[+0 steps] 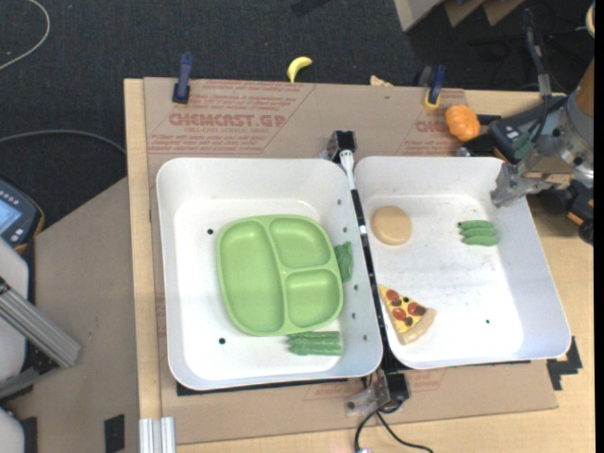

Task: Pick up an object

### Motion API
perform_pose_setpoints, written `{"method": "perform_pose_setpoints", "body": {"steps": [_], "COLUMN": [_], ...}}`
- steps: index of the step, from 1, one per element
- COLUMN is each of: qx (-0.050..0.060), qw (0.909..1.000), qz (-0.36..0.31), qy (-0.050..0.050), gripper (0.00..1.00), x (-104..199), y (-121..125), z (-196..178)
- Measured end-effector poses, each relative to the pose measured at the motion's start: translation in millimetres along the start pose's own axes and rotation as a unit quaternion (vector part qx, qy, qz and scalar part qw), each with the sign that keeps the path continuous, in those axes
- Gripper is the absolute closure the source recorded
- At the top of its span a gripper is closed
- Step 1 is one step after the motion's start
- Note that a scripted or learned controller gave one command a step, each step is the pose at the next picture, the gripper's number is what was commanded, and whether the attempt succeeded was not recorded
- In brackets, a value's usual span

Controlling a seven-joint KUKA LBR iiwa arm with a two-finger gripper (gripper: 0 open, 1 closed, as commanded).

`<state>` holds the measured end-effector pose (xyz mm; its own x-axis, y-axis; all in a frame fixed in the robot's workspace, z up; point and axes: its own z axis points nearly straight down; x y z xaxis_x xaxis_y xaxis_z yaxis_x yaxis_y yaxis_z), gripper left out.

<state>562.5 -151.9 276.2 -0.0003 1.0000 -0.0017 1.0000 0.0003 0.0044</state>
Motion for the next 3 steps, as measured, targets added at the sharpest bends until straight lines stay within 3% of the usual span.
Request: {"method": "perform_pose_setpoints", "body": {"steps": [1,2,3], "qx": [0.011,0.0,-0.002], "qw": [0.9999,1.0,1.0], "qz": [0.001,-0.003,-0.005], "qy": [0.004,0.001,0.002], "gripper": [1.0,1.0,1.0], "x": [24,73,140], "y": [-90,-82,-81], "z": [95,54,-19]}}
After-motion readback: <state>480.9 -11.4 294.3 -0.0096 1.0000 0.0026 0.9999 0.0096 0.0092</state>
